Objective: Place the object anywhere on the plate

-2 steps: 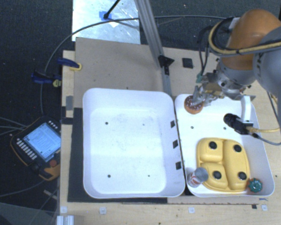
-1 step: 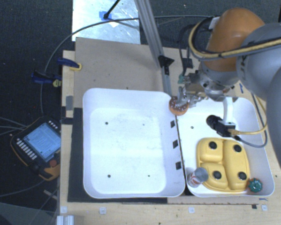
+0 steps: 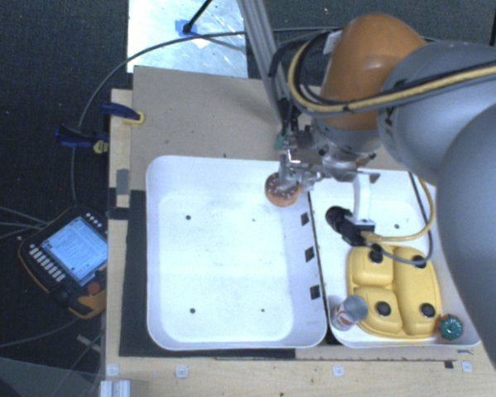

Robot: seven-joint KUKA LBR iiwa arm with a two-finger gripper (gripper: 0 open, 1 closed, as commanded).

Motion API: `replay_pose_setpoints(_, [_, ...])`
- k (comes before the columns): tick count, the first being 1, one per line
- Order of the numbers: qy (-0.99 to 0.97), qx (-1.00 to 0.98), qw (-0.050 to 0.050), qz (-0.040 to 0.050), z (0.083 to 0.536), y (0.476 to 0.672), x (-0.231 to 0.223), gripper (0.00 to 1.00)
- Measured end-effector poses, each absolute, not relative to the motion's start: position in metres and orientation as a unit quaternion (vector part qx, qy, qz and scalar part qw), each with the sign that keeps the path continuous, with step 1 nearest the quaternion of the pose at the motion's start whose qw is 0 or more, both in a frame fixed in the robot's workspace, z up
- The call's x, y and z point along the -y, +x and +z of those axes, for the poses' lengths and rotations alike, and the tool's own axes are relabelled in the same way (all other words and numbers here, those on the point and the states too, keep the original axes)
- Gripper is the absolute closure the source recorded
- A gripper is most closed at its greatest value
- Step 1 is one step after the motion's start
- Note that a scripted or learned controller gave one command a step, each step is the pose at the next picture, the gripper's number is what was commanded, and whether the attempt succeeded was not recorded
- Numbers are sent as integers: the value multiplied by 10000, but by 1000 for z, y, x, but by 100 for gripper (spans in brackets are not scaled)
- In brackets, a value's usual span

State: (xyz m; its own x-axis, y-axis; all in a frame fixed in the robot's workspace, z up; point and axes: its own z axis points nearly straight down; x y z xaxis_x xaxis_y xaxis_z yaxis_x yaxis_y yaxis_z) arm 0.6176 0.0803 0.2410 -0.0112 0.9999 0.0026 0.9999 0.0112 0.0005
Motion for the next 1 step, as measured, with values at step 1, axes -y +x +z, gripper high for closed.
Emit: replay_pose_setpoints(1, [-7032,7110,10,-11,244,604,-134,100])
